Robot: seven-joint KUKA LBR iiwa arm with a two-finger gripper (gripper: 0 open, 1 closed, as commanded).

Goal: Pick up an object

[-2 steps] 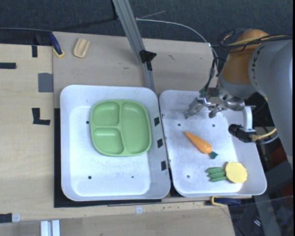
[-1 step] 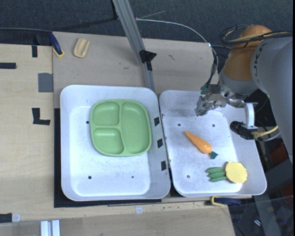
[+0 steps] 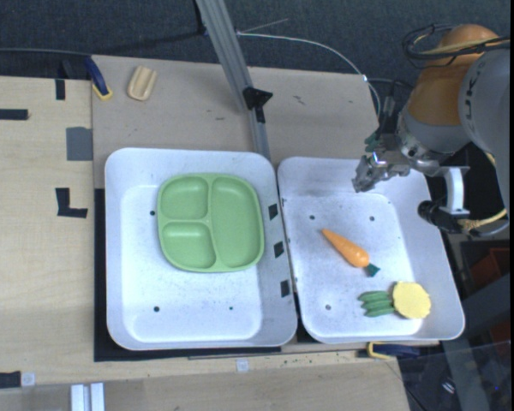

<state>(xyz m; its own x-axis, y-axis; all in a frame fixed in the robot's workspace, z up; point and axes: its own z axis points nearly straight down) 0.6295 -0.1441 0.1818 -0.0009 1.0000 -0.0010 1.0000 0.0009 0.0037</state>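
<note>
Two shallow white plastic bins sit side by side on a pale wooden bench; the left bin holds a light green plastic plate with three compartments, lying flat toward the bin's far half; the right bin holds a small orange toy carrot with a dark green tip, lying at a slant near the bin's middle; nearer the front right corner lies a round yellow toy piece touching a short green pod-like toy on its left; the carrot and this pair are near one another but apart; the grey arm with its orange band reaches in from the right, and its two-finger gripper hangs over the far edge of the right bin, well apart from the carrot; nothing shows between its tips, and whether they are spread or closed cannot be told; beyond the bins, a small tan wooden block rests on the bench; a grey metal bar slants down toward the gap between the bins.
</note>
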